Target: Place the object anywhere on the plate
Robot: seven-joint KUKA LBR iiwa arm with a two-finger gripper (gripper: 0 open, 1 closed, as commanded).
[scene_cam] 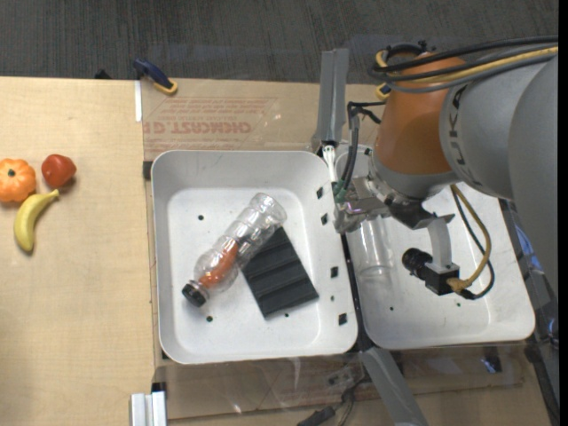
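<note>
Tool sits over a clear cup in the right bin; its grip cannot be told.

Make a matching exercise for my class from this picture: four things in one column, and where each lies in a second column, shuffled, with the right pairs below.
Things
1. clear plastic bottle
2. banana
3. clear cup
4. black ribbed block

Places
A. on the wooden bench, left of both bins
B. in the right bin, under the arm's wrist
C. in the left bin, lying slantwise with its dark cap toward the lower left
D. in the left bin, against the bottle's right side

Pairs: 1-C, 2-A, 3-B, 4-D
</note>
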